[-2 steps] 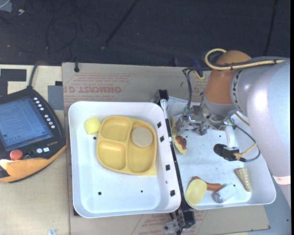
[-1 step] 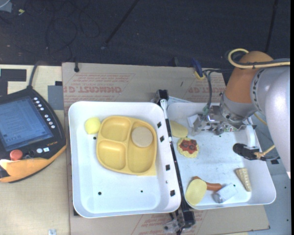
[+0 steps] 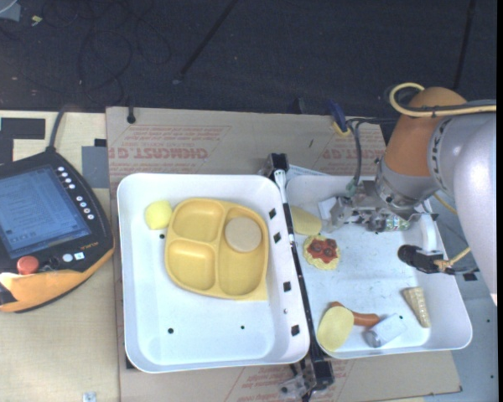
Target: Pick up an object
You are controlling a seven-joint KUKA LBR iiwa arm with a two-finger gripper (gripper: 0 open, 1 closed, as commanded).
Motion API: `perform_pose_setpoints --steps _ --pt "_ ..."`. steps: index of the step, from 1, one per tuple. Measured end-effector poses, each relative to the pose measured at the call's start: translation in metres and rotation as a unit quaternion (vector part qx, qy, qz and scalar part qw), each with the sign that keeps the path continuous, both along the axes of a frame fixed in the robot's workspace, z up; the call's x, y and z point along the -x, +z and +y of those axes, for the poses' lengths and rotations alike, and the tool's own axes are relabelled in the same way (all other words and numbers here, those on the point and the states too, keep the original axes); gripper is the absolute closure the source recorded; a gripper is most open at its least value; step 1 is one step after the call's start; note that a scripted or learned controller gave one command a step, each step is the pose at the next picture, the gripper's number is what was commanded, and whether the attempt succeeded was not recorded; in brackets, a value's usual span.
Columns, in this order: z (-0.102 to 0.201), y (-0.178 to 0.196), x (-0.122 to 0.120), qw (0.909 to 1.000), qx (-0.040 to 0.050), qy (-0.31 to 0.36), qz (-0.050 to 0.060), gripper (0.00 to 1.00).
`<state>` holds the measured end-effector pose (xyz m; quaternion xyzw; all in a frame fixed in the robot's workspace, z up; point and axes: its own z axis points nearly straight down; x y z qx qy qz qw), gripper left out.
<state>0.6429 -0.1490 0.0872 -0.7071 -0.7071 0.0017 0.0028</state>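
White plastic bins sit side by side on a cardboard sheet [image 3: 193, 141] as a grey arm [image 3: 474, 166] with an orange band reaches in from the right. Its gripper [image 3: 362, 212] hangs over the far end of the right bin [image 3: 377, 279], close to the back wall. From this angle it cannot be told whether the pincer is wide or narrow.

The objects for picking lie scattered through that right bin. A yellow slice [image 3: 304, 220] rests against the bin's left wall, near the gripper and to its left. A toy pizza [image 3: 322, 252], yellow with a red topping, lies just beside the slice on its near side, apart from the gripper.

At the near end, a yellow oval [image 3: 335, 327] sits in the left corner, touching an orange stick [image 3: 365, 317]. A grey-white piece [image 3: 387, 331], too small to identify, lies just right of the stick. A tan cone [image 3: 417, 306] rests near the right wall.

In the left bin [image 3: 201, 329], a yellow plate [image 3: 203, 254] with three compartments lies flat. A pale disc [image 3: 243, 233] fills its far right compartment. A yellow ball [image 3: 158, 215] sits just beside the plate's far left corner.

Left of the bins, well apart from the arm, a pendant [image 3: 38, 220] with a lit screen rests on the bench.
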Motion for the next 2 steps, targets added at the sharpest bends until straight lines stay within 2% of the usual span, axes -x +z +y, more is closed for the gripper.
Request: perform_pose_setpoints --steps 1,2 --pt "0.031 0.001 0.029 1.0000 0.0001 0.001 -0.001 0.00" --pt "0.040 0.002 0.077 1.0000 0.0004 -0.002 -0.003 0.00"
